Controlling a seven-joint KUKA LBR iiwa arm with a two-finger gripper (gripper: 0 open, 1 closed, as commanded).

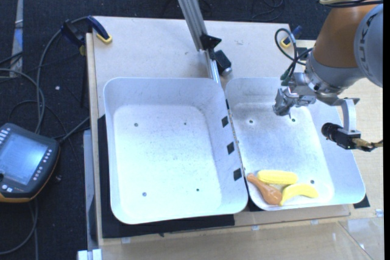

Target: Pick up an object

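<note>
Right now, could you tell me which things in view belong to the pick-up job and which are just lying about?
Job:
gripper
yellow pieces
orange piece
right bin

Lying about:
left bin
handheld pendant
clamp
floor cables

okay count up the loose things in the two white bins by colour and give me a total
Yellow: 2, the upper yellow piece and the lower yellow piece, both at the near end of the right bin
Orange: 1, the orange piece, lying against the yellow ones
Total: 3
</note>
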